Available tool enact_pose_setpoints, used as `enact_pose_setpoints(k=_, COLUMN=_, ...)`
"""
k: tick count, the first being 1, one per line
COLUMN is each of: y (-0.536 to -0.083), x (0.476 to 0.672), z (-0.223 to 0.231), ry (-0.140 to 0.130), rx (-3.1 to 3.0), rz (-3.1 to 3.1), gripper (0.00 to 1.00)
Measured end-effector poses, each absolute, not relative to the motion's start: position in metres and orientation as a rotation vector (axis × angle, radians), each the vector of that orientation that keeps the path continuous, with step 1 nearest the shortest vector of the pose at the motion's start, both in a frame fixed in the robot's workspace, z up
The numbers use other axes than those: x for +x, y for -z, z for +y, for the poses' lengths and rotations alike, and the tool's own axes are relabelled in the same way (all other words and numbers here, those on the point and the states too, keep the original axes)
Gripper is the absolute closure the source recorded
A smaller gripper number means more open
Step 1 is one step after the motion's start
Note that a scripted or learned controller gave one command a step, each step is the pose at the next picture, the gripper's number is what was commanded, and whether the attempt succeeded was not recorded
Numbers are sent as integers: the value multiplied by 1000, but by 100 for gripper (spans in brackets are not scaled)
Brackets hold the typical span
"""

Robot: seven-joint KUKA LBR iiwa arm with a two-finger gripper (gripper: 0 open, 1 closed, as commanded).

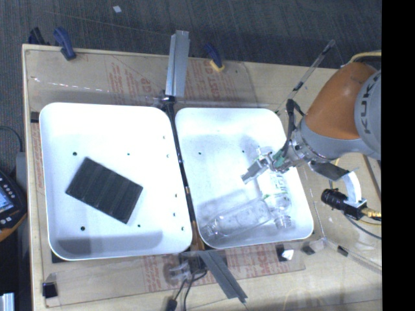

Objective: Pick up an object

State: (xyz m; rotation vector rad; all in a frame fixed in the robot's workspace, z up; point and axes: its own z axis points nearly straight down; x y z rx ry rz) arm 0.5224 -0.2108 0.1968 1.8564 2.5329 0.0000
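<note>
Along the right bin's (194, 118) near edge lie two clear plastic bottles (249, 216), one flat, one angled up toward the gripper (258, 167). Gripper just above them; finger state unclear. Left bin (52, 118): dark ribbed pad (104, 190), well apart.

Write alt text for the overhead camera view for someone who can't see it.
A grey and orange robot arm reaches from the right into the right bin, its gripper above clear plastic bottles lying near the front edge. The left bin holds a dark flat pad.
</note>
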Motion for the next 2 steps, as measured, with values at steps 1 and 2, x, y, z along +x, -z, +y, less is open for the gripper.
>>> enact_pose_setpoints(k=1, y=-212, x=477, z=-205, ry=2, rx=1998, rz=2427, gripper=0)
enact_pose_setpoints(k=2, y=-194, x=530, z=-210, ry=1, rx=1932, rz=2479, gripper=0)
